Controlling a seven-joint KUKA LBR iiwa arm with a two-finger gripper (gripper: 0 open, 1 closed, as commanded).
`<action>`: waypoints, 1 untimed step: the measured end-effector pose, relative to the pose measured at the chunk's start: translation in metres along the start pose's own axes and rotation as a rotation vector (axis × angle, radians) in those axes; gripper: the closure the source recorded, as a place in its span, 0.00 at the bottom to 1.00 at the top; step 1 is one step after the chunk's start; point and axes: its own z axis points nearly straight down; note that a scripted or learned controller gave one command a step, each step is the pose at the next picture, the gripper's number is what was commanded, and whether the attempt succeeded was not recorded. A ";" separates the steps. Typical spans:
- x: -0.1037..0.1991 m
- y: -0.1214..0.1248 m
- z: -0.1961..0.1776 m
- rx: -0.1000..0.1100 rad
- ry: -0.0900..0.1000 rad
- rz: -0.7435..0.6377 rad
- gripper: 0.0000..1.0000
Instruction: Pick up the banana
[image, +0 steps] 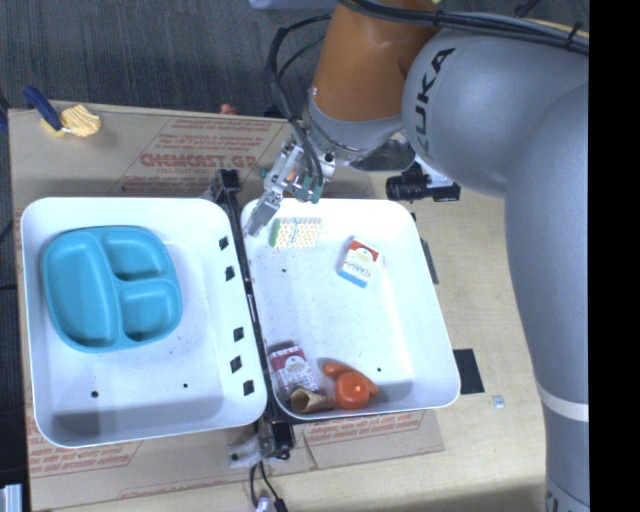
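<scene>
Two white bins sit side by side on the bench. The left bin (60, 420) holds a blue sectioned tray (110, 285). The gripper (270, 210) hangs over the far left corner of the right bin (435, 350), just beside a speckled packet (297, 233). From this angle I cannot tell whether it is open or closed, and nothing shows in its grasp. A pale yellow thing (80, 122), possibly the banana, lies on the bench beyond the left bin, well apart from the gripper. A small carton (360, 262) lies mid-bin. A red packet (289, 364) and an orange piece (351, 388) crowd the near edge.
</scene>
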 end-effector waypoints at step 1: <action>0.029 -0.105 -0.016 0.001 0.002 -0.055 0.00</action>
